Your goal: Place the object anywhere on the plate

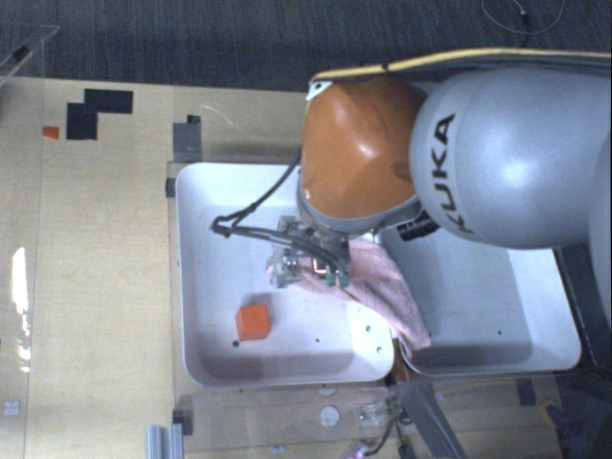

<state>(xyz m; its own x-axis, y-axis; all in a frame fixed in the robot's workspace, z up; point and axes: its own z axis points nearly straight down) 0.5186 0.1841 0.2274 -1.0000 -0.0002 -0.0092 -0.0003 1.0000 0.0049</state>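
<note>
A small orange block (253, 321) lies on the floor of the left bin (206, 256), near its front. My gripper (308, 268) hangs over the middle of that bin, up and to the right of the block and apart from it, with nothing seen in it. A pink plate (387, 290) lies just right of the gripper, reaching across the divider between the two bins; the arm hides its upper part.
The large grey arm with its orange band (359, 151) covers the back of both bins. A black cable (251, 216) loops from the wrist over the left bin. The right bin (497, 338) shows bare floor at its front.
</note>
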